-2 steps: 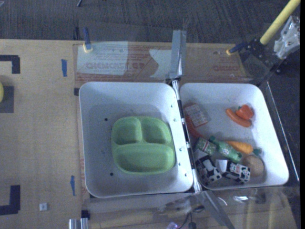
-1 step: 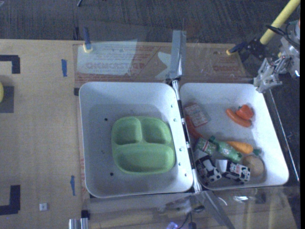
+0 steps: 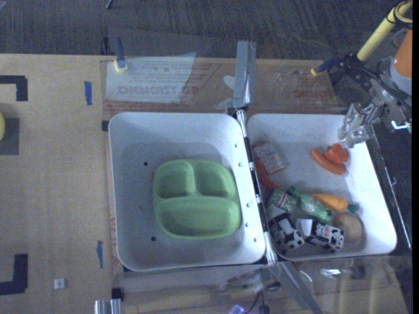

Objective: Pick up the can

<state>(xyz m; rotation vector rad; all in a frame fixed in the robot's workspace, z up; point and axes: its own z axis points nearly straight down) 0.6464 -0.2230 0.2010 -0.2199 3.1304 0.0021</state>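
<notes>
the gripper [image 3: 357, 131] hangs over the far right corner of the right bin [image 3: 386, 231], and i cannot tell its state. the can [image 3: 269, 157], i judge the small reddish-labelled thing, lies well to its left near the divider. just below the gripper is an orange carrot [image 3: 329, 160], so a straight descent risks grabbing that.

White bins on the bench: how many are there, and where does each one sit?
2. The left bin holds a green divided plate. The right bin sits beside it, holding toy food, with the gripper above its far right corner.
</notes>
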